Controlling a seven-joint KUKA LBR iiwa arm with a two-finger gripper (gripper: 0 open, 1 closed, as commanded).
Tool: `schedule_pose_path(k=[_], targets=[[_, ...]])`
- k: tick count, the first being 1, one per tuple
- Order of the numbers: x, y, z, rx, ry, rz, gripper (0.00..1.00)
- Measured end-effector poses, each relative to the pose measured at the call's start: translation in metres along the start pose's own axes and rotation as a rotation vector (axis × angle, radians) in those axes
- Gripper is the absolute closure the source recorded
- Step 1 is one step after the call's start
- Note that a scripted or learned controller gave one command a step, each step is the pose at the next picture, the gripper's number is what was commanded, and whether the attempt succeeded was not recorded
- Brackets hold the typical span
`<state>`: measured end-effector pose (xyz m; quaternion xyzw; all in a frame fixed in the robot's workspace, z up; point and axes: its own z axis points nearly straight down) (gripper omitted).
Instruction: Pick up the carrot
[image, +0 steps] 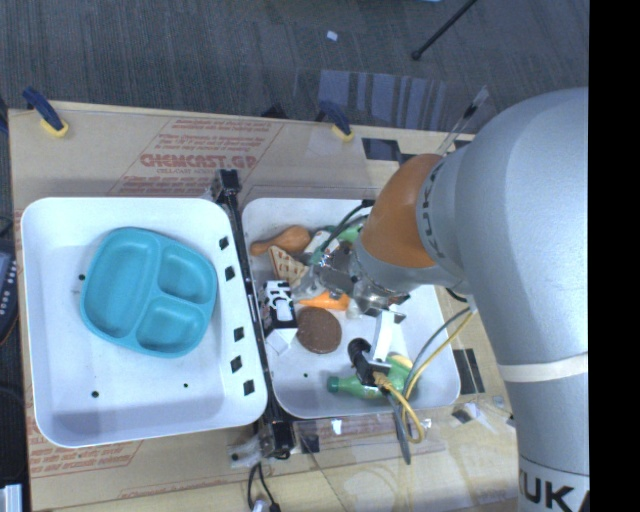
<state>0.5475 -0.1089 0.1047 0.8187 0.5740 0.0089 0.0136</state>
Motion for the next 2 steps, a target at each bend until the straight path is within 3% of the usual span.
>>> schedule_pose_path(k=[1, 2], targets=[[0.002, 0.001, -0.01, 0.004, 0.0, -0.013, 1.0], [0.001, -0.058, -0.09, 0.036, 0.009, -0.542, 1.0]])
